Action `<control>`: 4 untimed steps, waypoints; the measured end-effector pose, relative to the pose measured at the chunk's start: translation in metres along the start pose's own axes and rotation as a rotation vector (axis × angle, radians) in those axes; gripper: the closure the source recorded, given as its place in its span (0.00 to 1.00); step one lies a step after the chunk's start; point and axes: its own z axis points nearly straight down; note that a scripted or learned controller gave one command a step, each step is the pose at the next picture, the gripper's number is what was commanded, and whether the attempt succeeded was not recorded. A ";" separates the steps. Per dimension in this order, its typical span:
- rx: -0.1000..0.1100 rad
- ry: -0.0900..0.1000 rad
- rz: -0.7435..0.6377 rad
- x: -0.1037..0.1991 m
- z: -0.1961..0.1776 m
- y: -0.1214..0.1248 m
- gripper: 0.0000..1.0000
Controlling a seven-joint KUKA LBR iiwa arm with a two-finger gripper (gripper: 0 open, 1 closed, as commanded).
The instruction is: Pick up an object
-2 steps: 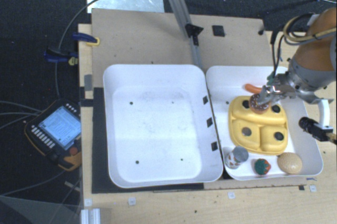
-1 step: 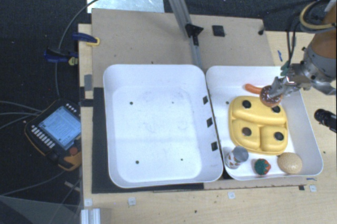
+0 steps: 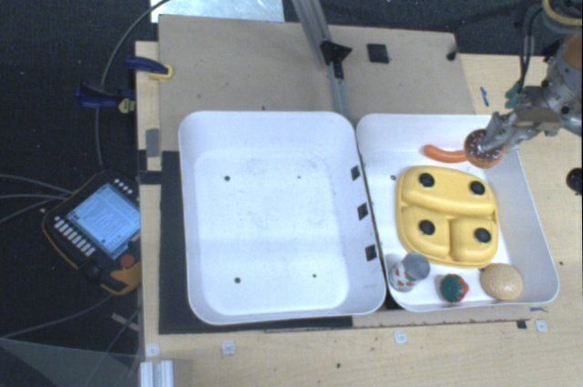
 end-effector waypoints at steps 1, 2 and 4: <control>0.008 0.003 -0.004 0.059 0.010 -0.014 1.00; 0.009 0.004 -0.005 0.113 0.029 -0.029 1.00; 0.010 0.004 -0.006 0.234 0.062 -0.038 1.00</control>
